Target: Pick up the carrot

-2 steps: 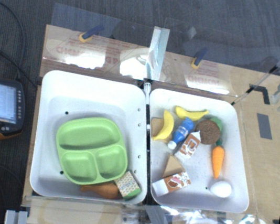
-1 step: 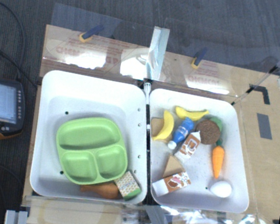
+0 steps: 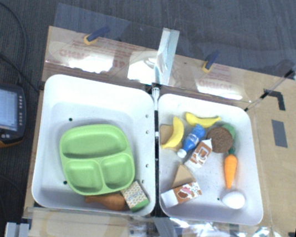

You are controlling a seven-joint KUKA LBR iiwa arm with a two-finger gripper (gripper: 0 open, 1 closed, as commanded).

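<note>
One carrot (image 3: 230,169) lies in the right bin (image 3: 255,178) — beside a white egg (image 3: 233,200).

We count two white bins, left (image 3: 51,127) and right (image 3: 253,161), one green divided plate (image 3: 96,160), two bananas (image 3: 201,119) (image 3: 174,133), one carrot (image 3: 230,169), one white egg (image 3: 233,200), one blue bottle (image 3: 192,139), two small cartons (image 3: 200,153) (image 3: 181,193), one brown round cookie (image 3: 221,138)

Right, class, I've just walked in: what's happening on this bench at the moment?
Nothing is being handled yet. The carrot lies untouched in the right bin, between a brown burger-like toy and a white egg, with bananas, a blue bottle and small cartons nearby. The left bin holds a green divided plate.
</note>
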